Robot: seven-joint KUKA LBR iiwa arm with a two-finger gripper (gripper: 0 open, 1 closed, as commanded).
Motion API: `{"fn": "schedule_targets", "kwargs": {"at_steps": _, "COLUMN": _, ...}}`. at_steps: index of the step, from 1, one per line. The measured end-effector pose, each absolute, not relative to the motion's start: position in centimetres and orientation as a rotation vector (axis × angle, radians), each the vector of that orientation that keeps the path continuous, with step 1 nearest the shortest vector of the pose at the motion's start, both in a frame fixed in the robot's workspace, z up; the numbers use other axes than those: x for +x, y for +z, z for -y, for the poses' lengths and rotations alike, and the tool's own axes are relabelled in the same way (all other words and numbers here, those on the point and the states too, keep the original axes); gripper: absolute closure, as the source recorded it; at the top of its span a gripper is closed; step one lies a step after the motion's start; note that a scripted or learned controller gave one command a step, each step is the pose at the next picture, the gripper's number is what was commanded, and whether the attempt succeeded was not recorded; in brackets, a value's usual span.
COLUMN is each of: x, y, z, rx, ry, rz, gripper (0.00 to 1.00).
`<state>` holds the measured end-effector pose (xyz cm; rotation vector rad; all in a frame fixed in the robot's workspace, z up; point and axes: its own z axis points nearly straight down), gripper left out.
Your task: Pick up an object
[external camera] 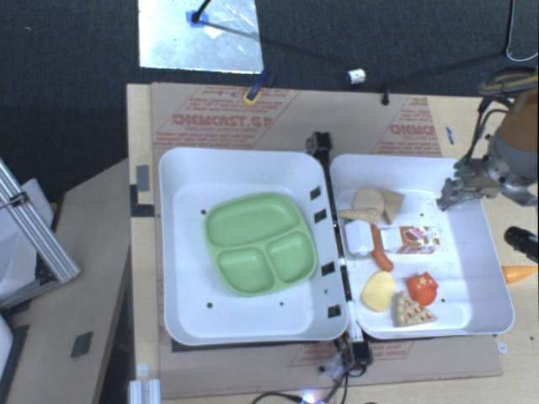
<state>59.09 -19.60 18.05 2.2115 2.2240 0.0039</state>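
Nearest the camera, in the right bin (493, 301), lie a waffle wedge (413, 312) and a red tomato piece (423, 287), touching, with a yellow lemon-like piece (379, 290) just to their left. Behind them an orange sausage (381, 249) runs lengthwise, a white block (359, 237) beside it and a small red-and-white carton (416, 239) on its other side. Farther back sit two tan bread-like pieces (376, 200), close together near the divider. All of these cluster in the bin's left and middle part; its right strip is bare. The left bin (181, 225) holds a green three-part tray (259, 242), lying flat near its middle. Both bins rest on a brown board (227, 114) printed with red letters, set on a wooden bench (93, 225). Outside the right bin, an orange carrot-like piece (519, 272) lies at the bench edge. Beyond the board is dark carpet with a shiny metal plate (202, 23) on it. The arm (515, 133) reaches in from the right, its gripper (456, 190) low over the right bin's far right corner, apart from the food; nothing shows between its fingers, and I cannot tell whether they are spread or closed.
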Motion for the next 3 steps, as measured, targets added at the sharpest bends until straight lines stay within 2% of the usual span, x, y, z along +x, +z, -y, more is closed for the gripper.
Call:
{"fn": "schedule_targets", "kwargs": {"at_steps": 1, "x": 59.2, "y": 22.7, "z": 19.6, "rx": 2.211, "ry": 0.004, "rz": -2.224, "gripper": 1.0}}
{"fn": "schedule_targets", "kwargs": {"at_steps": 3, "x": 61.4, "y": 23.2, "z": 10.5, "rx": 2.21, "ry": 0.004, "rz": -2.229, "gripper": 1.0}}
